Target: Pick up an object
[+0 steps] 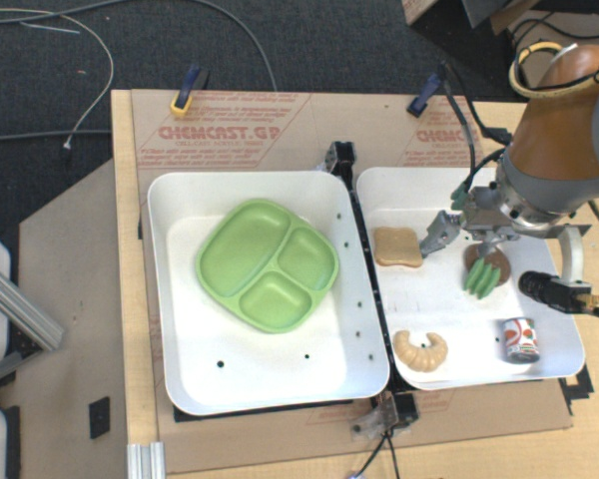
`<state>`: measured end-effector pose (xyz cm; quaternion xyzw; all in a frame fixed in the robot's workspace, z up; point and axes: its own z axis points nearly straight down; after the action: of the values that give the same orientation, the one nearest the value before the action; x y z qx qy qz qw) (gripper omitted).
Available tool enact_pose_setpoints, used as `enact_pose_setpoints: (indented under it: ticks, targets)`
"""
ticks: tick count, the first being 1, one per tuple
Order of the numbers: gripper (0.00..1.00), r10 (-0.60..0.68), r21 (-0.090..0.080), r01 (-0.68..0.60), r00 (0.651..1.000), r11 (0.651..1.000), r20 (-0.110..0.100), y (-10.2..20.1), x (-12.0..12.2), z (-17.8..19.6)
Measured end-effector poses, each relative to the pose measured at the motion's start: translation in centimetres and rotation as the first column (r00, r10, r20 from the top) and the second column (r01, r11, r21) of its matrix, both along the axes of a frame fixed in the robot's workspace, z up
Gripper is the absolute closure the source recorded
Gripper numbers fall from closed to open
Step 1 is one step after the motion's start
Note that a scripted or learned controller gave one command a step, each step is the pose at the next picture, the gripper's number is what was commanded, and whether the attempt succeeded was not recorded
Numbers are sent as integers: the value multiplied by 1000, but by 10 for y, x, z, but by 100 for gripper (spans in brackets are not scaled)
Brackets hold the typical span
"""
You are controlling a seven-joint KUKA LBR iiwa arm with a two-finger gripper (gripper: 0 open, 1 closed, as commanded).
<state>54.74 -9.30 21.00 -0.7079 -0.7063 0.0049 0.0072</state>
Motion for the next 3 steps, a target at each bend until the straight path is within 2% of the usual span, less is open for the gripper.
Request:
enact_pose_setpoints:
  ticks: [1, 2, 3]
  targets:
    - [0, 3, -2, -3, 1000, 1000, 14, 0, 3, 7]
    - [0, 1, -1, -1, 1000, 1000, 10, -8, 8, -47]
    - [0, 1, 0, -1, 1000, 1000, 9, -5, 1, -108]
